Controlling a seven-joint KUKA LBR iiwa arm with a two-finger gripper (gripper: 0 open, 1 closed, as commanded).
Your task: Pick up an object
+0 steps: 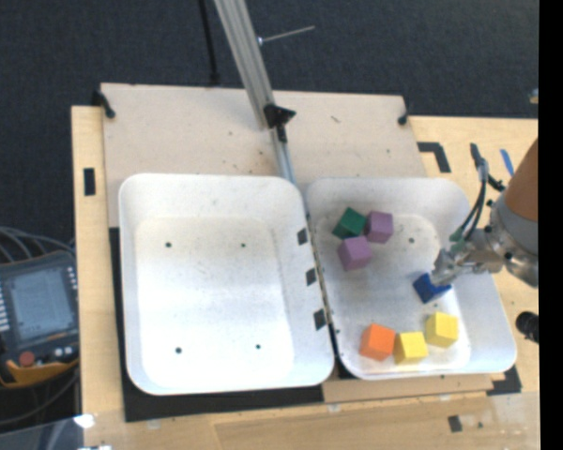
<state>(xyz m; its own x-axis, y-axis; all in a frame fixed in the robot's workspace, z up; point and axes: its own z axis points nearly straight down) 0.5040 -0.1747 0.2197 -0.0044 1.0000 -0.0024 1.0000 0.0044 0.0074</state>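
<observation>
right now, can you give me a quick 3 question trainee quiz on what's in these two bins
1. True or false: the green block touches a purple block in the right bin.
2. Which block lies right at the gripper? A) orange B) blue C) green
3. Fill in: along the right bin's near edge, the orange block sits beside two ______ blocks.

Key
1. True; they sit pressed together near the far side.
2. B; the blue block lies just under the gripper's tip, but a grasp cannot be confirmed.
3. Yellow; one yellow block lies next to the orange one, the other yellow block just beyond it.
</observation>
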